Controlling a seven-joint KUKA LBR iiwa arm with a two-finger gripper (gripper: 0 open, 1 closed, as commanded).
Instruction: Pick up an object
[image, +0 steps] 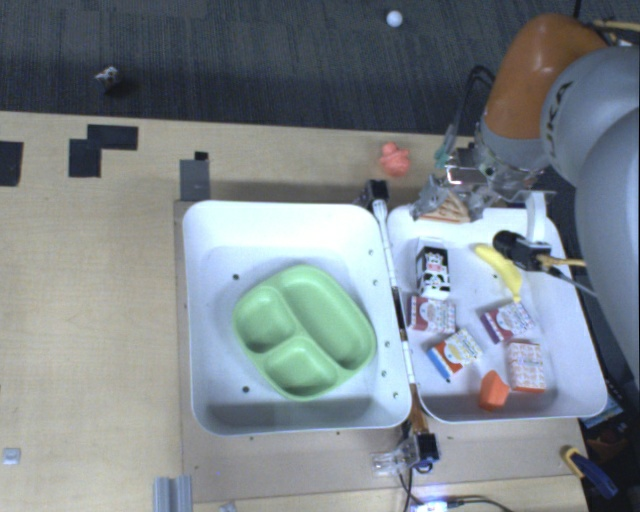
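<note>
Holding green divided plate (304, 328): left bin (215, 235); right bin (575, 395): banana (497, 265), packets; fingers' state unclear.

On your counter (90, 330), the divided plate (302, 328) sits in the left bin (200, 300); the right bin (570, 330) beside it holds packets (525, 365), a banana (497, 264) and a carton (433, 272).

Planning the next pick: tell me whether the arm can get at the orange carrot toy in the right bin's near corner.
Probably yes. The carrot toy lies uncovered on the right bin floor, with a snack packet close beside it but not on top. The hand sits at the bin's far end, with nothing standing between.
</note>
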